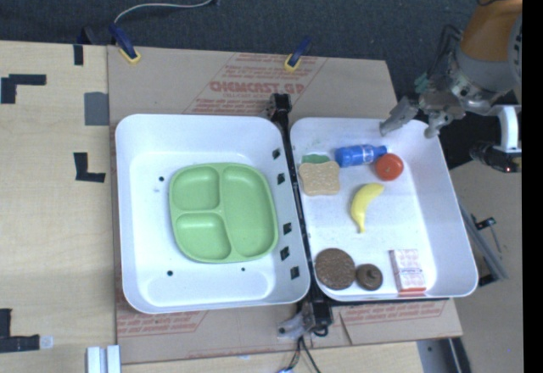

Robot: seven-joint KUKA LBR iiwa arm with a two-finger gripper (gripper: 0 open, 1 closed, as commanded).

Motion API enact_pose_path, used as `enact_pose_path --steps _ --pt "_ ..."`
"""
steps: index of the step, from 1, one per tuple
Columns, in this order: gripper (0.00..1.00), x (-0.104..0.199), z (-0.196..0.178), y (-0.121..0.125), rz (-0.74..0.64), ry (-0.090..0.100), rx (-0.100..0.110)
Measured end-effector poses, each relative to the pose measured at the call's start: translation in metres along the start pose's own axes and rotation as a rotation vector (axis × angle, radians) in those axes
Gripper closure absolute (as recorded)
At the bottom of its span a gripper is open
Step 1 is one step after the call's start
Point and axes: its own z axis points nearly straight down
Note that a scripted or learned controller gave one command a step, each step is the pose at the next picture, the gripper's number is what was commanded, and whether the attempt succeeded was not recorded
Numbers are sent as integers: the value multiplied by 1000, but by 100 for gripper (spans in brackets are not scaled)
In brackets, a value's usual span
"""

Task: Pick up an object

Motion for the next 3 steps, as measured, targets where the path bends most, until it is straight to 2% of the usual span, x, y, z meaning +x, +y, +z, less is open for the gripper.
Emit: enact_pose_path --steps 1,2,3 --pt "0 -30 133 -15 -1 0 -2" --pt "0 -19 145 15 -5 -2 41" --pt "0 51 127 -54 0 1 1"
